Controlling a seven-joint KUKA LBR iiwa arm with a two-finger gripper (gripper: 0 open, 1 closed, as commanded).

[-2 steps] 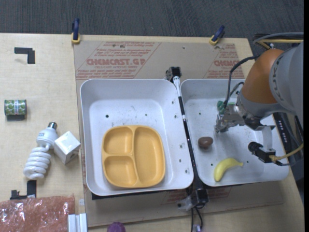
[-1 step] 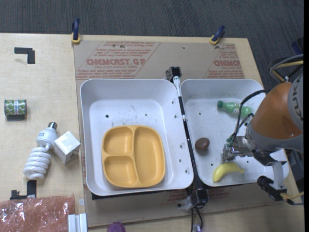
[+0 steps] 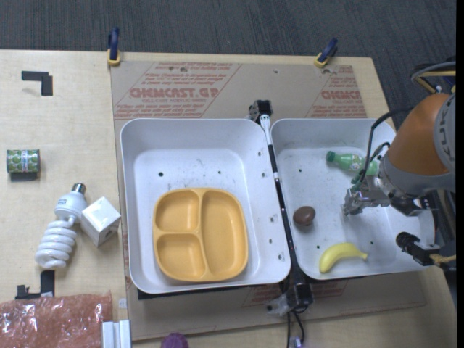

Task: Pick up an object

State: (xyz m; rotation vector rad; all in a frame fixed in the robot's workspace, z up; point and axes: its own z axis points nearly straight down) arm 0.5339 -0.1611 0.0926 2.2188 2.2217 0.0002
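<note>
Clutter in the right bin (image 3: 406, 261) surrounds my gripper (image 3: 354, 203): a green bottle (image 3: 346, 161) lies just above it near my wrist, a brown round object (image 3: 304, 216) sits to its left, and a banana (image 3: 341, 255) lies below. How far my jaws are parted, I cannot tell. A yellow divided plate (image 3: 201, 233) fills the left bin (image 3: 138, 151).

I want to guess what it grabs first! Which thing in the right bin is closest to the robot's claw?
The green plastic bottle, lying just above the gripper. The yellow banana and brown round object sit farther away.
</note>
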